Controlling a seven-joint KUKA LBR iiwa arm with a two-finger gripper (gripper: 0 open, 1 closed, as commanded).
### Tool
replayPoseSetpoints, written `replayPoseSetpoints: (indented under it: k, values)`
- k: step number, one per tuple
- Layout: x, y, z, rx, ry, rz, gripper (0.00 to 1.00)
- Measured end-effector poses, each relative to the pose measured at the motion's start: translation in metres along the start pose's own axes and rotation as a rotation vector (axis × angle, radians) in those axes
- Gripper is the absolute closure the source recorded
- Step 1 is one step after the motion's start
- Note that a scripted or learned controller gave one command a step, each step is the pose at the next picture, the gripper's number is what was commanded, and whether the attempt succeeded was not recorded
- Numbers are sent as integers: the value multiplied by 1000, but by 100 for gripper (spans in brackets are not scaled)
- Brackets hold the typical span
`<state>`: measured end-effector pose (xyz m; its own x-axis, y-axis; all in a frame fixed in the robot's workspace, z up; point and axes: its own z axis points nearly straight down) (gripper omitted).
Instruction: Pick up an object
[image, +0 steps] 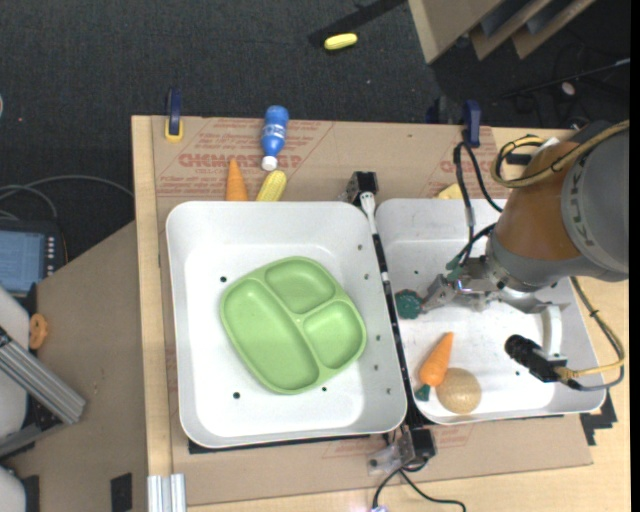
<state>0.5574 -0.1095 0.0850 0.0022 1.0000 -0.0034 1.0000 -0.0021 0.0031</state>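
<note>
The hand (432, 296) hung low in the right bin (430, 215) beside a teal object (407, 303); its grip state could not be told.

carrot (436, 360), tan ball (459, 391), touching, right bin (420, 225)

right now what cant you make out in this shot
- Gripper: small and partly under the arm's wrist in the camera view; finger state unreadable.
- Teal object by the fingertips: too small to identify or tell if touched.
- Right bin: its far right part is hidden by the arm.
</note>
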Motion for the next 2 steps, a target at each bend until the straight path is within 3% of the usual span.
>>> replayPoseSetpoints:
  k: [1,2]
  values:
    - [9,-57,1,10,6,0,0]
    - [8,-53,-10,1,3,0,100]
